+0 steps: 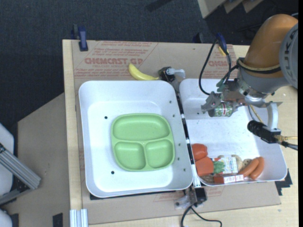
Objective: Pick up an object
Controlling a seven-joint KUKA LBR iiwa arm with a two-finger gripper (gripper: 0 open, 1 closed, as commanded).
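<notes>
Over the far end of the right bin [222, 138] the gripper [218, 108] hangs from the arm [267, 51], which comes in from the right. Its fingers look closed around a small can [225, 111] with a green and red label. The can lies on its side between them. I cannot tell whether it is clear of the bin floor or touching it.

At the near end of the same bin, well apart from the gripper, a little heap of things lies against the near wall:
- two red pieces [202, 160], one just beyond the other, at the left;
- a pale packet [230, 164] beside them, with a green bit at its left edge;
- an orange sausage [254, 168] at the right, tilted against the packet.

The middle of that bin is bare white.

The left bin [94, 103] holds a green plate [142, 142] with three compartments, flat in the middle. Beyond that bin, on the bench [113, 60], a banana [141, 74] lies just outside the far rim. A blue clamp [82, 36] grips the far left corner of the bench.
</notes>
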